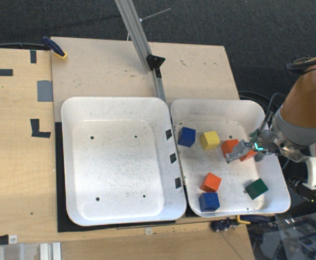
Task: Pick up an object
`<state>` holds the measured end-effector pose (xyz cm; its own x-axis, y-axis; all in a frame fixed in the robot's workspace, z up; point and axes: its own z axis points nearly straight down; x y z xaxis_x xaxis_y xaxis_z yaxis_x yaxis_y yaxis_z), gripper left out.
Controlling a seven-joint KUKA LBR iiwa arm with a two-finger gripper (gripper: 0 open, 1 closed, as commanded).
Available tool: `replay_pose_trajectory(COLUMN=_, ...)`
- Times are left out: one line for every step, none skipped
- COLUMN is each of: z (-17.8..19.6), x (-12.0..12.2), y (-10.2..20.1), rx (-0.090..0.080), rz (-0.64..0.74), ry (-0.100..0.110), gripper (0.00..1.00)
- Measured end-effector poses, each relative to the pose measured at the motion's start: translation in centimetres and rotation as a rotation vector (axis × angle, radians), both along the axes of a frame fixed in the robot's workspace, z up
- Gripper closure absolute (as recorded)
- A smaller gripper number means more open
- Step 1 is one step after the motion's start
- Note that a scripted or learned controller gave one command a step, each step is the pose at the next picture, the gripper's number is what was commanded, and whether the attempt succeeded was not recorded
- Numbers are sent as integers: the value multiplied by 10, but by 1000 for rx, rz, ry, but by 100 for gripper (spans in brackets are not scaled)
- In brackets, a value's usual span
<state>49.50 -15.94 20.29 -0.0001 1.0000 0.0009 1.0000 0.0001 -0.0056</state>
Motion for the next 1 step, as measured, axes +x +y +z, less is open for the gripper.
replay_pose_trajectory(z=2, x=1, y=0, rx=0, rz=1, ry=-4, gripper=0)
